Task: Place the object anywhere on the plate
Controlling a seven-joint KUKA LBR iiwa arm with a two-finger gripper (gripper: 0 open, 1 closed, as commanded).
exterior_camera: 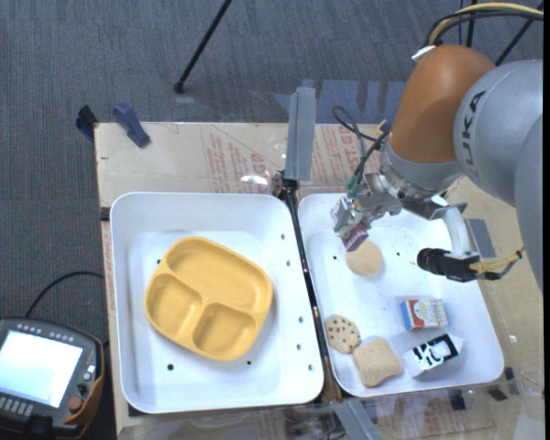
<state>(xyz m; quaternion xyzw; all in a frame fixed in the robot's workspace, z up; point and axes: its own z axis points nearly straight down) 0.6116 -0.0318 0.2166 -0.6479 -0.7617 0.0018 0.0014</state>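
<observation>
- Right bin (489, 337), nearest edge: a bread slice (378, 361) and a black-and-white carton (435, 352), with a speckled cookie (343, 334) just beyond the slice; the carton's print is too small to read.
- Beyond the black-and-white carton, same bin: a small red-and-white carton (424, 313), label unreadable.
- Left of the right bin: left bin (128, 246) bearing the yellow plate (209, 297), three compartments, nothing on it.
- Middle of the right bin: a round tan food piece (365, 260), seemingly the object to move, lying on the bin floor.
- Just beyond the tan piece: end effector (353, 230), poised at its far edge; whether spread or pressed together, cannot tell. Nothing seen pinched.
- Step in hand, judged: the grasp. Best done by centring over the tan piece before closing, lifting clear of the bin walls, then carrying left over the plate.
- Farthest: the arm (495, 117), lettering "KU" readable on its grey casing; cardboard-covered tabletop (192, 159) with faint red print, unreadable.
</observation>
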